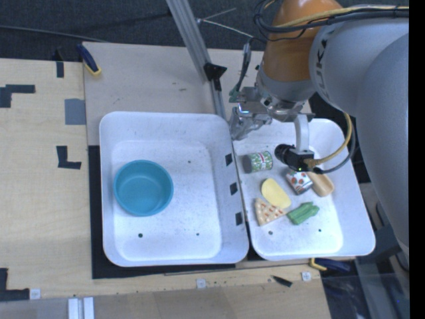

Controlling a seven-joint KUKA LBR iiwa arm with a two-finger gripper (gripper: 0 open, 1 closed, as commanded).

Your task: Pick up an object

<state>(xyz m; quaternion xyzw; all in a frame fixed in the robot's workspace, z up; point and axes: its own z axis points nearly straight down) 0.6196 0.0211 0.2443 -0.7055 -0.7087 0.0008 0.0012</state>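
My gripper [247, 121] hangs over the back left corner of the right bin [332, 241], just above and behind a small green-striped can [260, 161] lying on its side. Nothing shows in the gripper. Further forward in the same bin lie a yellow rounded piece [275, 193], a tan waffle-patterned wedge [267, 212], a green vegetable-shaped toy [303, 212], a small red and white can [299, 181] and a tan piece [323, 184]. A blue bowl [143, 188] stands upright in the left bin [192, 131].
The grey arm with its orange band [299, 25] covers the back right of the right bin. A black cylinder [291, 155] on a yellow cable hangs beside the cans. A slanted metal pole [192, 38] rises behind the bins.
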